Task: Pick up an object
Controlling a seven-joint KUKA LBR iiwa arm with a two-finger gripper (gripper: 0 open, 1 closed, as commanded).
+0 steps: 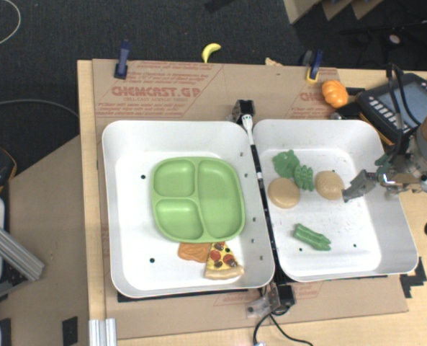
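In the right bin (pixel 386 254) lie a leafy green toy (pixel 294 167), two tan round pieces (pixel 283 193) (pixel 329 185) and a dark green pod (pixel 312 236). My gripper (pixel 356 187) reaches in from the right and sits low over the bin. Its grey tip is just right of the right-hand tan piece, close to it or touching it. Nothing shows between its fingers. The left bin (pixel 123 193) holds a green divided plate (pixel 197 198), with a pizza-slice toy (pixel 221 261) and an orange-brown piece (pixel 192 251) at the plate's front edge.
A black divider strip (pixel 256 175) runs between the bins. On the cardboard behind them are an orange toy (pixel 335 92), a yellow banana toy (pixel 210 50) and two blue clamps (pixel 122 61) (pixel 314 65). A black device with cables (pixel 397 103) stands at the right.
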